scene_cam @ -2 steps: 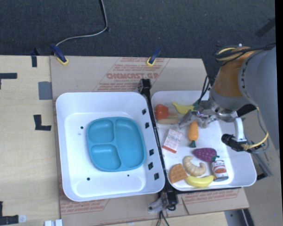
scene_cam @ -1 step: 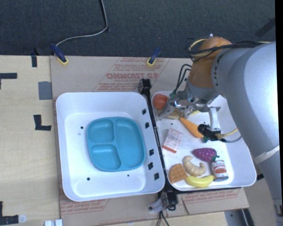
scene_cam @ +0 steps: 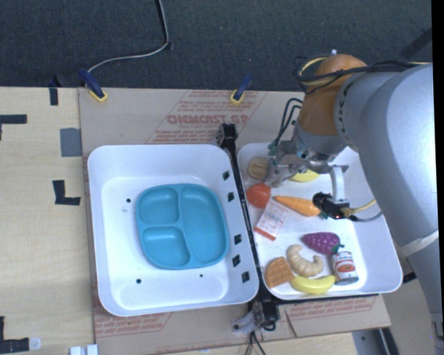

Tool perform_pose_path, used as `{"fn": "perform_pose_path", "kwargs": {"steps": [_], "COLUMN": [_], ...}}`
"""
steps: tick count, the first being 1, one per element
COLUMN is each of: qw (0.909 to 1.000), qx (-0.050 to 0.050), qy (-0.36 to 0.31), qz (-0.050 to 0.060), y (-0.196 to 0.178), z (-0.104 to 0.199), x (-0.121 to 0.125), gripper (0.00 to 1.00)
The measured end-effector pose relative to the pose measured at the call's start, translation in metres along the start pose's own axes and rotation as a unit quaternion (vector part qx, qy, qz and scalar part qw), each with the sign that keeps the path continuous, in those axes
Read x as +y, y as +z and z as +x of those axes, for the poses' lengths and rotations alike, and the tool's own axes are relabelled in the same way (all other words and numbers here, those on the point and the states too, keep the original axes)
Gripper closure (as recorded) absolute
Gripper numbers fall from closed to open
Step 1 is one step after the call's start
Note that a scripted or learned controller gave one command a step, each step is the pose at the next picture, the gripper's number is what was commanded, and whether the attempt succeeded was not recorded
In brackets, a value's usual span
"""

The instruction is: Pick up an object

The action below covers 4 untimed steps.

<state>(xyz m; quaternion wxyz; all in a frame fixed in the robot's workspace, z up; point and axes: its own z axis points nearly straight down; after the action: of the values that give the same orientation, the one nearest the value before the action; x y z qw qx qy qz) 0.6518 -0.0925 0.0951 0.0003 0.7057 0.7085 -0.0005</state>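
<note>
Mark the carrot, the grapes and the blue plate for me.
carrot (scene_cam: 297, 205): camera view, middle of its orange body.
grapes (scene_cam: 321, 242): camera view, centre of the purple bunch.
blue plate (scene_cam: 181, 225): camera view, ridge between its compartments.

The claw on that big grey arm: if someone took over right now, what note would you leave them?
Claw: low over the back of the right bin, beside a tan piece and a yellow piece. I cannot tell if it is open or shut.
Right bin: tomato, carrot, packet, grapes, croissant, waffle, banana, can.
Left bin: blue plate.
Done: nothing visibly lifted.
Left: grasp one object and raise it.
</note>
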Motion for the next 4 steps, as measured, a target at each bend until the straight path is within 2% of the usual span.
{"fn": "perform_pose_path", "kwargs": {"steps": [1,2,3,4], "qw": [1.0,1.0,1.0,1.0], "qx": [0.0,0.0,0.0,0.001], "qy": [0.0,0.001,0.001,0.001], "qz": [0.0,-0.001,-0.002,0.0], "y": [0.0,0.009,0.009,0.005], "z": [0.0,-0.006,-0.011,-0.001], "x": [0.0,-0.055,-0.009,0.016], "gripper": [0.0,0.0,0.0,0.0]}}
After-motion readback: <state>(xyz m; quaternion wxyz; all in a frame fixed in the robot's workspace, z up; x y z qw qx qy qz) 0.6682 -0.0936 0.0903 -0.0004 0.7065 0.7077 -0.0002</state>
